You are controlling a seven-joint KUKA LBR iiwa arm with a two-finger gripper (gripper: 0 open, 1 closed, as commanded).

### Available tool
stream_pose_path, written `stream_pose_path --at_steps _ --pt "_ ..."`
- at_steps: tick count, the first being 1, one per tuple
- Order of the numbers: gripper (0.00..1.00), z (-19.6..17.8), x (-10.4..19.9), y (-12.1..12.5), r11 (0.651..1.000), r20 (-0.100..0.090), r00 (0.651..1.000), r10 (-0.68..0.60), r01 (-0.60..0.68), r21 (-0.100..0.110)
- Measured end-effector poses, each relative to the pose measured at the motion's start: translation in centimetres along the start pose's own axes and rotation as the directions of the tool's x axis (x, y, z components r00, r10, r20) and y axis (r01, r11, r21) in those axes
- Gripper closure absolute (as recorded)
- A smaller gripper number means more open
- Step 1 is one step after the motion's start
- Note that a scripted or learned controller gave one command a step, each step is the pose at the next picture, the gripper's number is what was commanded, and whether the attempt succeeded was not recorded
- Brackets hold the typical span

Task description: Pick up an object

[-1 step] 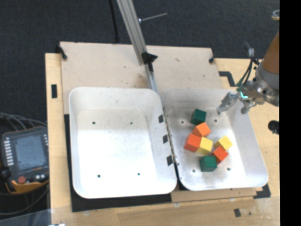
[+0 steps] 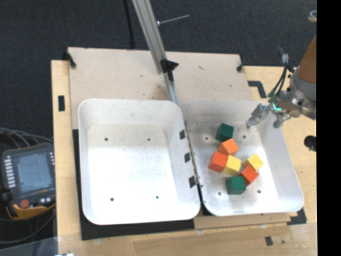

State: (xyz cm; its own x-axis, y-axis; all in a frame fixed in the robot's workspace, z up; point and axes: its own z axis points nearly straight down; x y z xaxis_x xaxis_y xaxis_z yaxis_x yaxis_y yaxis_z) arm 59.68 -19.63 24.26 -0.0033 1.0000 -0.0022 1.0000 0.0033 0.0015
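1. Hovering over the upper right corner of the right bin (image 2: 277,159), the gripper (image 2: 268,117) stands with its fingers spread wide, nothing between them.
2. Doing this well means coming straight down over one block — the lone green cube (image 2: 225,131) looks easiest.
3. That cube lies just left of and slightly below the gripper; the clustered blocks (image 2: 234,164) sit further below — harder to straddle.

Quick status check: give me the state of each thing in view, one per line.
hand: open, holding nothing, over the right bin's upper right part
right bin: holds all the blocks
left bin: no blocks in it
upper green block: apart from the cluster
orange blocks: three, in the cluster
yellow blocks: two, in the cluster
lower green block: at the cluster's lower edge
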Motion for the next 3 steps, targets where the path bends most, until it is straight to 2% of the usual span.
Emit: stream_pose_path --at_steps 2,3 --pt "0.0 9.3 -0.7 -1.1 1.0 -0.001 1.0 0.005 -0.005 0.005" --pt "0.0 11.6 -0.9 -0.5 1.0 0.003 1.0 0.002 -0.002 -0.018"
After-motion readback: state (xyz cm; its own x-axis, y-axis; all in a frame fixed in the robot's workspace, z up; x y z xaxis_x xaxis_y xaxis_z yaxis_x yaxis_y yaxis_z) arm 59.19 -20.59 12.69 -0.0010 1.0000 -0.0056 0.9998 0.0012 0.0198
